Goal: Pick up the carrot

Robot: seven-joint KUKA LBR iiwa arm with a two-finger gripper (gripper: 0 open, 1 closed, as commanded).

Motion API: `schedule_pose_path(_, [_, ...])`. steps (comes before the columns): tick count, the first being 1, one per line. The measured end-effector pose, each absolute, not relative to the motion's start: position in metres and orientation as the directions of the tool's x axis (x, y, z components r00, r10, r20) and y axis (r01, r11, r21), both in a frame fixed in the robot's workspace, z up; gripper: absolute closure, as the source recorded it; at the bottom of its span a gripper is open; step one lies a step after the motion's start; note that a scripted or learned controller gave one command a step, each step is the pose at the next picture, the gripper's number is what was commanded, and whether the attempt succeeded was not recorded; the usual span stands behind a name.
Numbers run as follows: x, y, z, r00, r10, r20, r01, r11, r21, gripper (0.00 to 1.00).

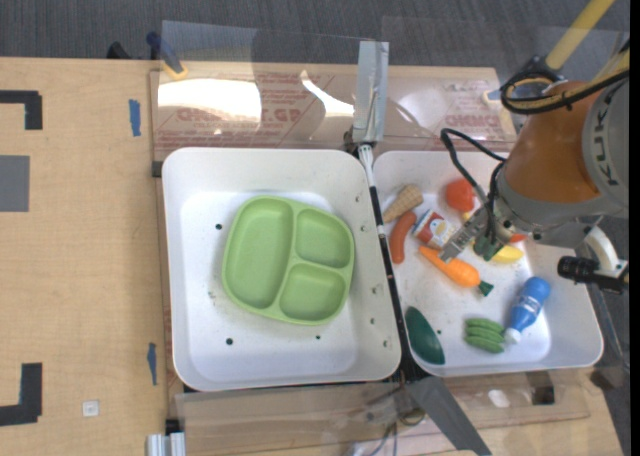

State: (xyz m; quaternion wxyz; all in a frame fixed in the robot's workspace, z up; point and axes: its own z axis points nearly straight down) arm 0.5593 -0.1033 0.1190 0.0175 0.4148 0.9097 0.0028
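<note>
Overhead, I read the desk (70,244) as the biggest thing, plain wood with black marks and blue tape bits at its left, carrying two white bins side by side so one can serve as source and the other as drop zone. My arm (560,159), grey with the orange band, leans in from the right over the right bin (580,344), low enough that I judge it is working at the toys and not passing above. Left bin (190,274) holds a green divided plate (288,260), lying flat near its middle, well apart from the action. Right bin is the cluttered one: the carrot (455,270) lies flat on the floor about mid-bin, orange body slanting down to the right with its green stub at the lower right end. The tool (487,239) sits just above and right of the carrot, near it; wiring and wrist hide the tips, so I cannot tell whether it is released or clenched, and I see nothing held. Around the carrot: a red sausage (401,235) to the left, a cone-like pastry (403,201) above that, a small red-and-white carton (432,229), an orange-red round fruit (459,194), a yellow piece (508,256) under the tool. Lower: blue bottle (528,306), green pea pod (485,335), dark green vegetable (424,336). Crowding near the carton and yellow piece is, I judge, the main risk of a wrong grab.
</note>
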Motion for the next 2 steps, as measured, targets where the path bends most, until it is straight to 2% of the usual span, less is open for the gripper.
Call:
schedule_pose_path(1, [0.531,-0.060,0.206,-0.777,0.630,-0.008,0.630,0.777,0.006,1.00])
schedule_pose_path(2, [0.492,-0.113,0.266,-0.848,0.530,-0.011,0.530,0.848,0.003,1.00])
